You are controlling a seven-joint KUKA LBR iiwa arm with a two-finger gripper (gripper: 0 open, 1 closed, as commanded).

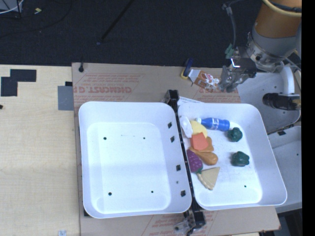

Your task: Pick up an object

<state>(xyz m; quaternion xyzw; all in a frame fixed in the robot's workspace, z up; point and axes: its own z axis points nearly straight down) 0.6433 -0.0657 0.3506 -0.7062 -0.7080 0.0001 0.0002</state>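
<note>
The right bin (268, 181) holds a pile along its left wall: a blue bottle (215, 124), a white piece (186, 127), a yellow piece (198, 128), an orange-red block (199, 141), an orange item (207, 157), a purple bunch (194, 162) and a beige wedge (209, 177). Two dark green items (235, 134) (240, 158) lie apart to the right. My gripper (232, 81) hangs above the cardboard just beyond the right bin's far edge, away from all of these. Nothing is visibly in it.
The left bin (93, 132) stands beside the right one, joined by a black divider (179, 151). A small red-and-white packet (206, 80) and a blue-yellow item (187, 69) lie on the cardboard behind the bins, left of the gripper.
</note>
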